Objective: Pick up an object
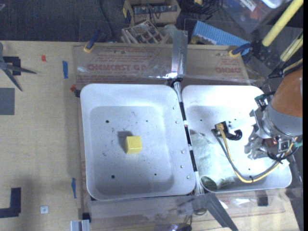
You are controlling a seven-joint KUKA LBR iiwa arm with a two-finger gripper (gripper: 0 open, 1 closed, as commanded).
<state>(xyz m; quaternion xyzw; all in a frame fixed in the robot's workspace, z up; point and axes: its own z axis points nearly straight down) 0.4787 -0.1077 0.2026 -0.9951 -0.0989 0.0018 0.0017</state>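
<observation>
Two shallow white bins lie side by side on the pale wooden bench [38, 143], their rims touching along the middle. Nearest the camera, against the front wall of the bin at the view's right [211, 105], lies a greenish translucent thing [215, 181], crumpled or rolled; its make cannot be told. A little farther back, in the bin at the view's left [96, 124], a yellow block [134, 144] rests alone on the floor just left of centre, clear of every wall and well apart from the robot. At about the same depth, the gripper [254, 147] hangs over the right-hand part of the right bin, above bare white floor, near nothing loose. Whether the claw is spread or pressed together cannot be told from this angle, and nothing is seen pinched in it. Above it the grey arm [285, 118] with its orange band [293, 93] comes in from the view's right edge. Beyond the bins lies a clear sheet with red lettering [122, 64], an upright metal strip [179, 52] standing in its middle. Farthest back there is clutter: a wooden crate [144, 32], a blue ridged board [211, 32] and a slanting yellow pole [285, 17].
</observation>
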